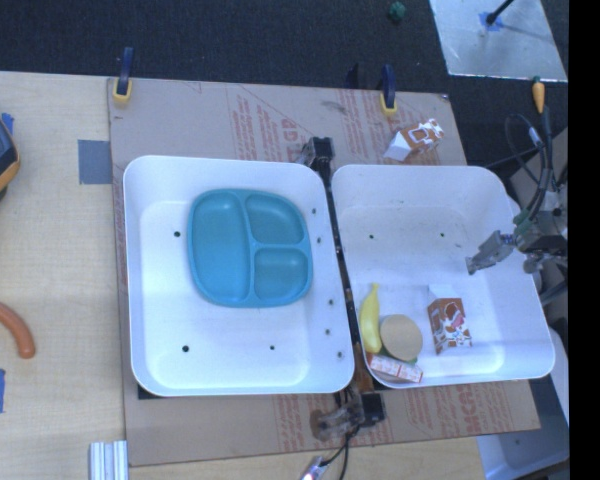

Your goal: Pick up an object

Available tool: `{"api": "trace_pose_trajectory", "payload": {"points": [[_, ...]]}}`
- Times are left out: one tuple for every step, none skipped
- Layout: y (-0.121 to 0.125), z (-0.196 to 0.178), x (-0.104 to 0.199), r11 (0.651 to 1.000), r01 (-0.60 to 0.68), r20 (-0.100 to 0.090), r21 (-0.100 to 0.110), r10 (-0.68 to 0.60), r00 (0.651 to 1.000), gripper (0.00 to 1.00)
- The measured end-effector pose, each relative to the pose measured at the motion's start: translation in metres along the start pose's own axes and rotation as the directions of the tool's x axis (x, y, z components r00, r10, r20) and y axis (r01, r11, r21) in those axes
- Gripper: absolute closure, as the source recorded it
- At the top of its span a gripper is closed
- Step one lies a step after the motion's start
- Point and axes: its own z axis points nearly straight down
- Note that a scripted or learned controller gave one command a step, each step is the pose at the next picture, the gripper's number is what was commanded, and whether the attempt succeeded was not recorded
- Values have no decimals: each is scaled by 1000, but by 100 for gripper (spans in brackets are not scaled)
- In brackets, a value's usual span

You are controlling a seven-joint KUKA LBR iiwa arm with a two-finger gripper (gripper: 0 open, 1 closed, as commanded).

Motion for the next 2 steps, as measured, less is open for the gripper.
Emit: {"api": "trace_pose_trajectory", "payload": {"points": [[-30, 106, 35, 1000, 1, 2, -1, -1, 1000, 0], [-30, 95, 34, 1000, 2, 2, 2, -2, 1000, 100]]}}
